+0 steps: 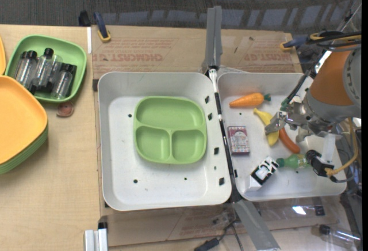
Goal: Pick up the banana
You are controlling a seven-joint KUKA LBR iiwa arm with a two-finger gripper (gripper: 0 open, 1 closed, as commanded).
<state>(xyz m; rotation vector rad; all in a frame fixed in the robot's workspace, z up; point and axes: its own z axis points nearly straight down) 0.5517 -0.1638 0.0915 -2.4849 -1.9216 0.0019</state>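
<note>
The yellow banana (269, 132) lies in the right bin (247, 90), just below an orange carrot (248, 100). My gripper (281, 120) hangs low at the banana's right side, over its middle, and may be touching it. The arm with its orange band (336, 86) comes in from the right and hides the bin's right wall. Nothing in the view shows the banana lifted; it still rests on the bin floor.
In the right bin lie a red-orange pepper (289, 141) against the banana's right side, a pink box (238, 140), a black-and-white object (264, 170) and a green bottle (291, 162). The left bin (115, 129) holds a green divided plate (170, 130).
</note>
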